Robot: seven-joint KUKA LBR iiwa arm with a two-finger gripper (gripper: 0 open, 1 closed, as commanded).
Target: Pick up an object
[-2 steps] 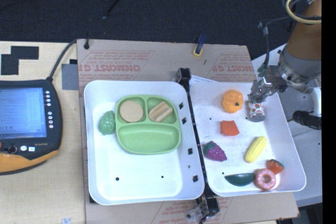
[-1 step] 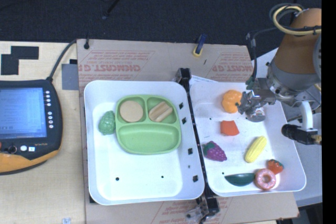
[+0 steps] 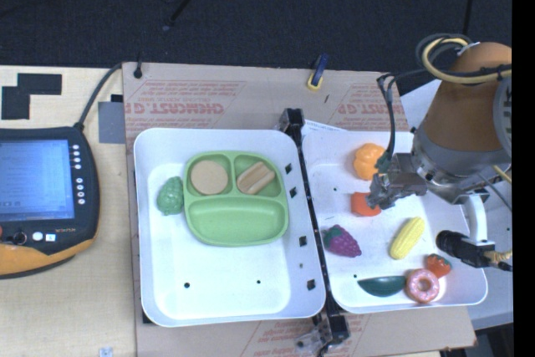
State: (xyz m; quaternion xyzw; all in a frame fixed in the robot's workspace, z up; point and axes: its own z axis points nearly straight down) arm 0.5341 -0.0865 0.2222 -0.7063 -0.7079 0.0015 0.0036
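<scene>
The right bin (image 3: 334, 171) holds an orange fruit (image 3: 366, 160), a small red-orange piece (image 3: 364, 205), purple grapes (image 3: 342, 241), a yellow corn cob (image 3: 407, 237), a dark green slice (image 3: 381, 286), a pink donut (image 3: 422, 286) and a red strawberry (image 3: 438, 265). My gripper (image 3: 383, 192) hangs low over this bin, right beside the red-orange piece and just below the orange fruit. The wrist's dark body hides the fingertips.
The left bin (image 3: 159, 280) carries a green divided plate (image 3: 236, 217) with a round cookie (image 3: 208, 176) and a bread slice (image 3: 255, 177), plus a green broccoli (image 3: 170, 196) beside it. A tablet pendant (image 3: 42, 192) lies on the bench at far left.
</scene>
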